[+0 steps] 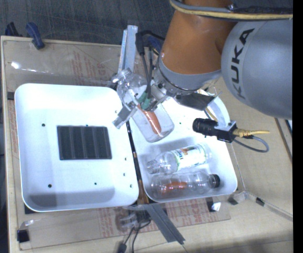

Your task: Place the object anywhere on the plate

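Where the grey arm (256, 51) reaches in from your right, its orange band (196, 30) sits above the far side of the right bin (234, 179), and the gripper (140, 101) hangs over the divide between the two bins, near their far ends. You will find a clear bottle with orange contents (154, 124) directly below the gripper, tilted, its upper end up against the gripper hardware and its lower end over the inner edge of the right bin. From this slant you cannot tell whether the pincer is closed on that bottle or merely standing over it; the clear plastic and the wrist parts overlap too much to judge. The dark ribbed plate (84, 142) lies flat in the middle of the left bin (35, 104), well apart from the bottle, with nothing resting on it. Two further clear bottles lie on their sides in the near half of the right bin: one with a white and green label (182, 158), and just nearer to you one with a red label (185, 184). A black cylinder with a yellow cable (213, 128) projects beside the wrist, above the right bin.
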Controlling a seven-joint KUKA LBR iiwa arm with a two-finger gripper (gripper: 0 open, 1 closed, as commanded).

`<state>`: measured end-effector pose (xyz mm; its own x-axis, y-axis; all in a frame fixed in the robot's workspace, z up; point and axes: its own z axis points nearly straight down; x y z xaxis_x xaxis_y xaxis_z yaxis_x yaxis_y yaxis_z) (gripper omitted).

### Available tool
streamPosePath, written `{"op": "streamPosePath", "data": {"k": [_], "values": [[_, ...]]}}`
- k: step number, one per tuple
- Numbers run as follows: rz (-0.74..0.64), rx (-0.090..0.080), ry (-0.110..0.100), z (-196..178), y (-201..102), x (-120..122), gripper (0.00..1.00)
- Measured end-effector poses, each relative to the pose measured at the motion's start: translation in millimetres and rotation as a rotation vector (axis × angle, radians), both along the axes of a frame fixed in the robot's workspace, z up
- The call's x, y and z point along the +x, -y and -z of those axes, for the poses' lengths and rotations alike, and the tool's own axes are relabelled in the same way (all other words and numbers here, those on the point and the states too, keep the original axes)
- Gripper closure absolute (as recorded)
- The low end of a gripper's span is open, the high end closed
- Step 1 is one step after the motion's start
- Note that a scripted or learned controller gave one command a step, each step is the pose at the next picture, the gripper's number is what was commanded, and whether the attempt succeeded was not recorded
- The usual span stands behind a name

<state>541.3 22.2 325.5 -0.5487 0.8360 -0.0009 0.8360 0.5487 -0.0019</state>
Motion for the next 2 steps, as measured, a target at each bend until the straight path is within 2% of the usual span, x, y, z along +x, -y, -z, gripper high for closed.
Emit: {"op": "streamPosePath", "data": {"k": [1, 2], "values": [[0.038, 0.0, -0.001, -43, -34, 33, 0.0], [-0.036, -0.001, -0.005, 62, -70, 28, 0.0]]}}
